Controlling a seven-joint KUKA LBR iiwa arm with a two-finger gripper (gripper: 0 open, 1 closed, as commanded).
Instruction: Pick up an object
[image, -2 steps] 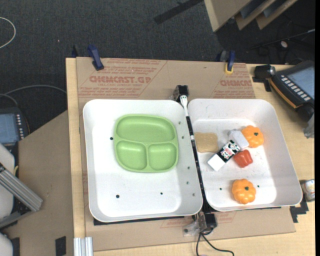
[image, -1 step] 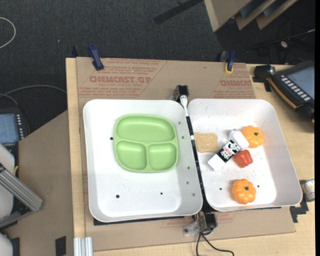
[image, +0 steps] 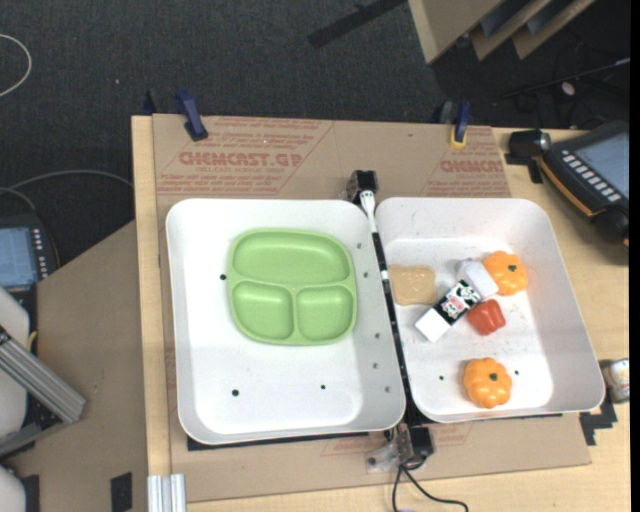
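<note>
The right bin (image: 540, 230) holds several small objects. A tan flat piece like toast (image: 411, 284) lies near the bin's left wall. A white box with black cow spots (image: 454, 304) lies slanted in the middle. An orange pumpkin (image: 505, 273) sits at the upper right of the group, and a second orange pumpkin (image: 487, 383) rests near the front. A red pepper-like piece (image: 487, 317) touches the spotted box.
The left bin (image: 200, 370) holds a green divided plate (image: 292, 285) with three compartments. A black divider strip (image: 384, 300) runs between the bins. Blue and yellow clamps (image: 190, 115) grip the cardboard base at the back. A tablet (image: 592, 170) lies at the right.
</note>
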